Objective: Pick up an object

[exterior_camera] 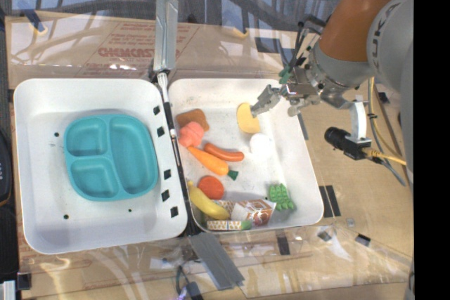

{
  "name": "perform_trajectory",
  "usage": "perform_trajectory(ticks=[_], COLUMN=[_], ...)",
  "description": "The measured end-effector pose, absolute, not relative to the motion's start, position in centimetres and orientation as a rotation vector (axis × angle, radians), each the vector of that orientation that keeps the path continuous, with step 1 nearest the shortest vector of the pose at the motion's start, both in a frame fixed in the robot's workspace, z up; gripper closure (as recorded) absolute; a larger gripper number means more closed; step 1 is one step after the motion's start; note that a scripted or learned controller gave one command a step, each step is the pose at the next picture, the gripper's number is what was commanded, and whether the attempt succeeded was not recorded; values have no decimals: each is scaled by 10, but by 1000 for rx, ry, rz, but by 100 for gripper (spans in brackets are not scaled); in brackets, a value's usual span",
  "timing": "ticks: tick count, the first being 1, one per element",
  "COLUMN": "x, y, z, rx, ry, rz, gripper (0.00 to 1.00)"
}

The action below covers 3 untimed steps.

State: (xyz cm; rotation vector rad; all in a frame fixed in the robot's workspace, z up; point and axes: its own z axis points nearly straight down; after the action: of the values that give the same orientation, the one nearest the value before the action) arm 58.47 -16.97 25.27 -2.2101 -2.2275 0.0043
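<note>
Two shallow white bins sit side by side on the bench: the left bin (28,151) holds a teal divided plate (110,156) with three compartments, lying flat near the bin's middle, and the right bin (307,172) holds a scatter of toy food. The grey arm (373,17) with its orange band reaches in from the right, and its gripper (271,98) hangs over the upper part of the right bin, a grey finger (264,100) pointing down-left so that its tip ends just beside the top of a yellow rounded piece (247,119); whether that tip touches the piece cannot be told, and the piece is not seen between the fingers. How wide the pincer stands cannot be told from this slant. Just below the yellow piece lies a white egg-like object (260,145). Toward the bin's left wall sit a brown piece (193,117) and a pink item (191,134), with a red sausage (223,152) and an orange carrot (209,161) lying side by side at a slant beside them. Lower down are a red tomato (210,187), a yellow banana (207,204) and a printed packet (246,214) along the near wall, and a green piece (280,197) near the bin's lower right corner.
</note>
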Motion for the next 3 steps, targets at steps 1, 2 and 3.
perform_trajectory(ticks=[1,2,3], x=[530,536,541], y=[-120,-121,-159], z=[167,161,114], rx=[-1960,-2237,-2221], ry=[-2450,-2205,-2214], rz=[4,2,6], gripper=[0,0,0])
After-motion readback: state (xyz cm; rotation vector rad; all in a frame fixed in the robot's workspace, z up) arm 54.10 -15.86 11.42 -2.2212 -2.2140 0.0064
